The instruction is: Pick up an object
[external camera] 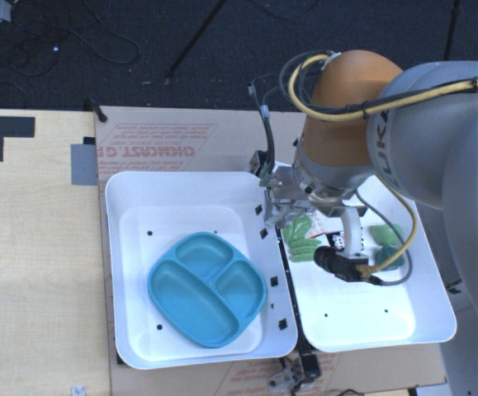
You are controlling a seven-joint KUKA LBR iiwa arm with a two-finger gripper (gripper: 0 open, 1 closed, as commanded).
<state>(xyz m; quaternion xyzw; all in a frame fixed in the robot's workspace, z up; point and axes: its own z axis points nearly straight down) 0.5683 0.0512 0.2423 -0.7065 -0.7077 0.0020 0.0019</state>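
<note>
- Wood tabletop [32, 246]; cardboard sheet [164, 143] has red print, upside down, unreadable.
- Left bin [139, 192]: blue divided plate [208, 289].
- Right bin [387, 320]: green object [303, 239] just under tool [286, 209]; can't tell tool's grip state.

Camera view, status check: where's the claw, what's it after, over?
Claw low over right bin, at its left edge. Striped green object right beside it, grasp not confirmed. Blue plate sits in left bin, out of the way.
</note>
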